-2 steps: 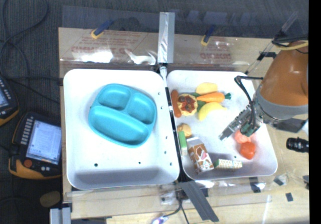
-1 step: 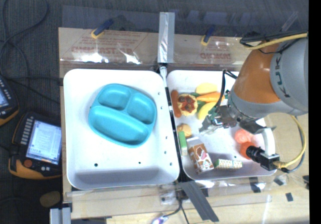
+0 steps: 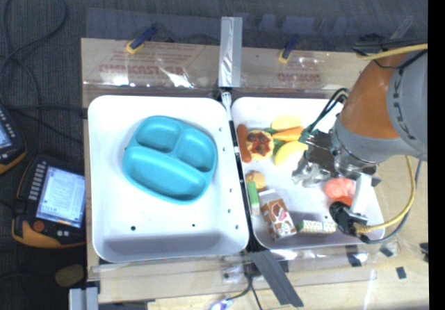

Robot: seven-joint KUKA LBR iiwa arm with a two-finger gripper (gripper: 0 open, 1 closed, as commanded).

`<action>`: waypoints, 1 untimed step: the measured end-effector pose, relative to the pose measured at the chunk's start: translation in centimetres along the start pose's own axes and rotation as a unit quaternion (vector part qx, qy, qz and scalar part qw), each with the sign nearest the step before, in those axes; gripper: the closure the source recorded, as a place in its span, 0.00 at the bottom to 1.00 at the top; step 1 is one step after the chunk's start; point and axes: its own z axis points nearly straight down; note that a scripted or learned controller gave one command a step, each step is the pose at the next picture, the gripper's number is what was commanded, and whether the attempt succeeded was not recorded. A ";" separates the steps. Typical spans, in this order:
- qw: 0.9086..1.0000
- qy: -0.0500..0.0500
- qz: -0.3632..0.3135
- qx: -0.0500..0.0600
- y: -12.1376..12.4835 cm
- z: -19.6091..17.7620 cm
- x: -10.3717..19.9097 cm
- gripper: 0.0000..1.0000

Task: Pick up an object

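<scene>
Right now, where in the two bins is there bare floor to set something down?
Left bin: bare floor along its near edge and corners around the blue divided plate. Right bin is crowded: food toys, a small carton and the pincer leave only slivers.

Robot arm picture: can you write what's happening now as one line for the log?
arm: over right bin | gripper: low among toys, nothing seen held | nearby: orange-red toy, yellow toy | left bin: blue divided plate
</scene>
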 end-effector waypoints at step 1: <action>1.000 0.000 -0.012 0.001 1.3 4.3 -3.6 1.00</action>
